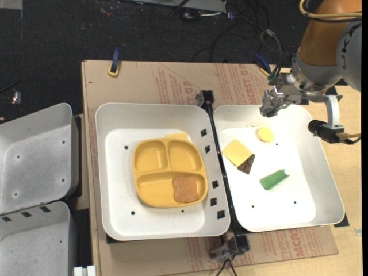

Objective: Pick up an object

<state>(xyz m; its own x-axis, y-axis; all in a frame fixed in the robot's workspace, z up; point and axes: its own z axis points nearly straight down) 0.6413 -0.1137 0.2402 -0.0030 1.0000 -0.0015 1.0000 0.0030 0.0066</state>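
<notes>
Starting at the left, a yellow plastic tray with three compartments (170, 172) is seen lying flat in the left white bin (115, 154), and a round brownish patty (185, 188) is held in its lower right compartment. Across the black divider, a flat yellow square block (237, 152) is found in the right white bin (322, 200), turned like a diamond, with a small dark brown piece (247, 165) touching its lower right edge. A small round yellow piece (265, 134) lies just above and to the right of the block. Lower in the same bin, a green oblong block (273, 179) is set well apart from the bin walls; its long axis runs on a slant, the higher end pointing toward the upper right. The gripper (270, 107) is held above the bin's upper edge, near the round yellow piece, and nothing is seen between its tips; how wide they stand cannot be told.
</notes>
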